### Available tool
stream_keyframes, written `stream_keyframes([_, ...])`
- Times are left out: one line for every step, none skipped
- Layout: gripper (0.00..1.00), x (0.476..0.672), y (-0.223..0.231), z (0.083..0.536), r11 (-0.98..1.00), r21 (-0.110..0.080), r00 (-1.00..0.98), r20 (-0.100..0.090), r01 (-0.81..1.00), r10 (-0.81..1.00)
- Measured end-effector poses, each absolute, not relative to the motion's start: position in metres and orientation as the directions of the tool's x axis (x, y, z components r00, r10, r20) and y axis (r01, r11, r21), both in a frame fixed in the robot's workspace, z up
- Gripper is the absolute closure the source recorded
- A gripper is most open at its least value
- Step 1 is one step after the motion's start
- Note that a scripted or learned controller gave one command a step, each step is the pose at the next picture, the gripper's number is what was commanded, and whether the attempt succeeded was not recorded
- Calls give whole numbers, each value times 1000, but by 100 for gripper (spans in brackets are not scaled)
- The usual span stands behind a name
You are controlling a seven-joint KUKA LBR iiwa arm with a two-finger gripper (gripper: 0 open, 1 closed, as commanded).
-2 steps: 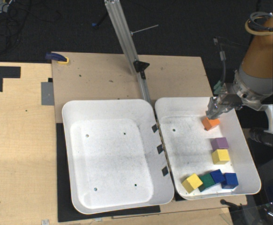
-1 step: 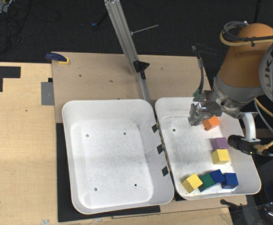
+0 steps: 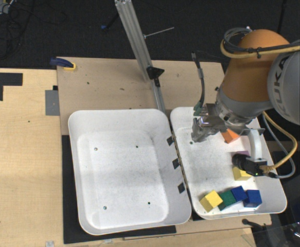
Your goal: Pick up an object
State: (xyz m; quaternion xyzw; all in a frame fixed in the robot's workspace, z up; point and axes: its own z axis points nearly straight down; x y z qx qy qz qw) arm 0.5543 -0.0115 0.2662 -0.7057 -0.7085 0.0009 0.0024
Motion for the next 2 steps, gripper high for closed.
stream_keyframes([100, 545, 29, 247, 3, -6, -3, 2, 1000, 1000])
stream_keyframes([100, 540, 80, 227, 4, -8, -4, 1, 1000, 1000])
